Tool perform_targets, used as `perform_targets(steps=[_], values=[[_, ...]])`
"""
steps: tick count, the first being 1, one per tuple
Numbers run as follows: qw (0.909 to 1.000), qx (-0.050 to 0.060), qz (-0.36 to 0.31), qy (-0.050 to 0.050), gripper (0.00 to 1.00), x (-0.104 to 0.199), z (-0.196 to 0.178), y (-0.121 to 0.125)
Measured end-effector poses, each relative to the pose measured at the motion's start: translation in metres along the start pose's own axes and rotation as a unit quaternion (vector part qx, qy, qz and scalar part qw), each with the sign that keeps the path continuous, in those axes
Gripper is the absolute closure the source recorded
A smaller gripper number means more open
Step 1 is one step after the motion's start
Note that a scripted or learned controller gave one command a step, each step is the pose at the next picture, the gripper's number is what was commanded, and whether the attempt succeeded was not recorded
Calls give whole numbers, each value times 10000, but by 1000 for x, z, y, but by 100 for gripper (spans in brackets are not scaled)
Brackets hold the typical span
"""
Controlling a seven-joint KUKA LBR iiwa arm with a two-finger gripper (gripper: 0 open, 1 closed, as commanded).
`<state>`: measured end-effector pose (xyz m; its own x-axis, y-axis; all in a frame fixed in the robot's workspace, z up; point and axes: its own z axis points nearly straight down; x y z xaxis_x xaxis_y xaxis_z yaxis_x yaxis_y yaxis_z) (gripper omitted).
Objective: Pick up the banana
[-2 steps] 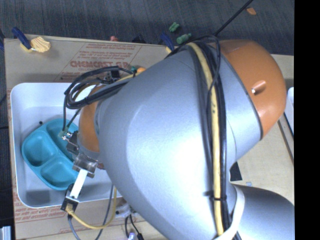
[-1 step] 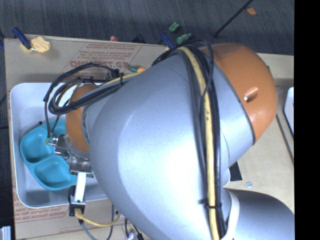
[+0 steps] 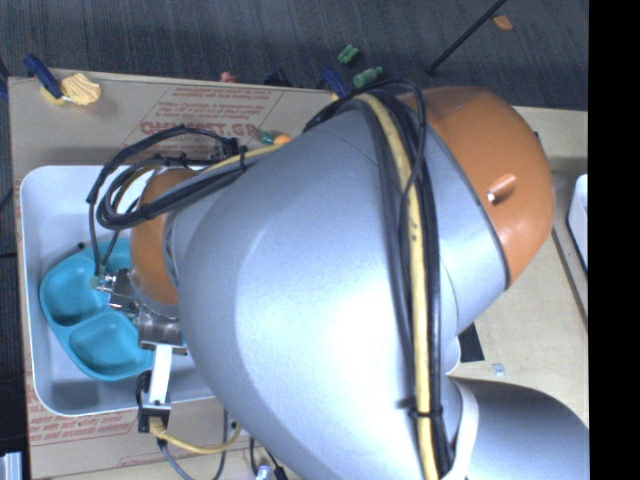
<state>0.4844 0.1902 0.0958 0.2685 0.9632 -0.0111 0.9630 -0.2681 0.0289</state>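
While the arm (image 3: 350,288) covers the left bin (image 3: 40,268), neither banana nor tool state can be told.

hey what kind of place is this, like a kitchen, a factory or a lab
Most likely a robotics lab or test cell. A big grey and orange robot arm with loose cables reaches over a shallow white bin that holds a teal object, on a bench over dark carpet.
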Motion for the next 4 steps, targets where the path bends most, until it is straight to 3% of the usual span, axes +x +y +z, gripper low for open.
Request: perform_targets(steps=[1, 2, 3, 4], values=[[9829, 11, -1841, 3, 0, 2, -1, 0], [9352, 38, -3541, 19, 0, 9, 0, 24], [8558, 142, -5170, 122, 0, 28, 9, 127], [7402, 59, -6723, 78, 0, 30, 5, 108]])
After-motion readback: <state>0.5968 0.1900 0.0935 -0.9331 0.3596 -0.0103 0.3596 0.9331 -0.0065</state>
